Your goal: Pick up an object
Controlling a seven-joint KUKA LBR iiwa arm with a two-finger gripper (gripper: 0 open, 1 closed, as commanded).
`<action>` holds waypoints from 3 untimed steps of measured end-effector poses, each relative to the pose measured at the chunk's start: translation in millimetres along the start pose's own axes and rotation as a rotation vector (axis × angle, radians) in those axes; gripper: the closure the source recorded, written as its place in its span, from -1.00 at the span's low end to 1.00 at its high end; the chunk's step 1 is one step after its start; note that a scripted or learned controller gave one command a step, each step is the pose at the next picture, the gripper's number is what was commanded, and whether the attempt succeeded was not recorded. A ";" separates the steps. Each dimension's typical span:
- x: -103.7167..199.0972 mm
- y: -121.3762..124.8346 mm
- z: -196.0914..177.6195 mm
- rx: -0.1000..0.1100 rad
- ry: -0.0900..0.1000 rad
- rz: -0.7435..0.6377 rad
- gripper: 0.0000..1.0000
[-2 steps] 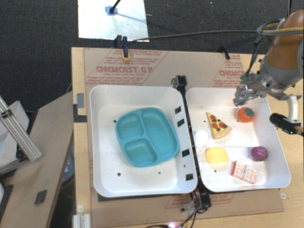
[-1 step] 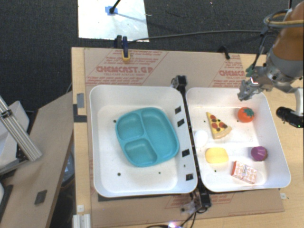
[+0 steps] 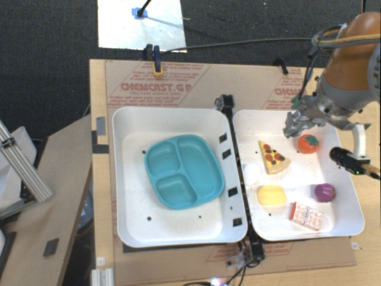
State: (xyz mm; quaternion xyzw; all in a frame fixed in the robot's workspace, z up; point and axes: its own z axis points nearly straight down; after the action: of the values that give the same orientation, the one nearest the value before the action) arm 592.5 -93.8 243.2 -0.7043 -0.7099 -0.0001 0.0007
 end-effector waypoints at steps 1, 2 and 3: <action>46.5 -12.6 -3.0 -0.001 0.001 -0.001 1.00; 84.9 -32.8 7.0 -0.001 0.001 0.000 1.00; 133.8 -52.0 20.8 0.000 0.001 -0.001 1.00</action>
State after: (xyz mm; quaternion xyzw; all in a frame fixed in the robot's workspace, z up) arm 539.5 39.6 222.6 -0.7039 -0.7103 -0.0005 0.0013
